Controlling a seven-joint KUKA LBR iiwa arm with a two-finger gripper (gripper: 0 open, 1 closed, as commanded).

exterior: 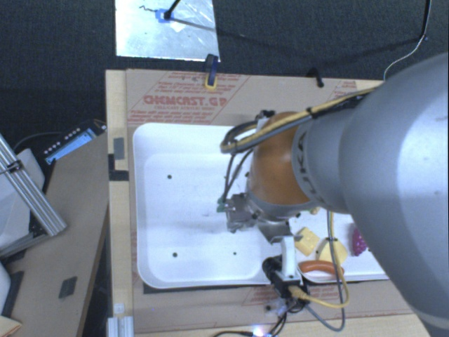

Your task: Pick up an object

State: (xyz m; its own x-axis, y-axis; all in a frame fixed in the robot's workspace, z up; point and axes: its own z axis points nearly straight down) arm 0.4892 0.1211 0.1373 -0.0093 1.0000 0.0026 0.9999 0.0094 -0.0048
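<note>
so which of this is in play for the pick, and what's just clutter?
In play:
- gripper, low over the left bin
- yellow block
- orange piece
- purple item

Clutter:
- foil sheet
- yellow clamp on the board edge
- aluminium rail, far left

Red print on the brown protective sheet (184,98) behind my bins reads "CHEMCAST GP"; the smaller red lines around it are too blurred to read.
</note>
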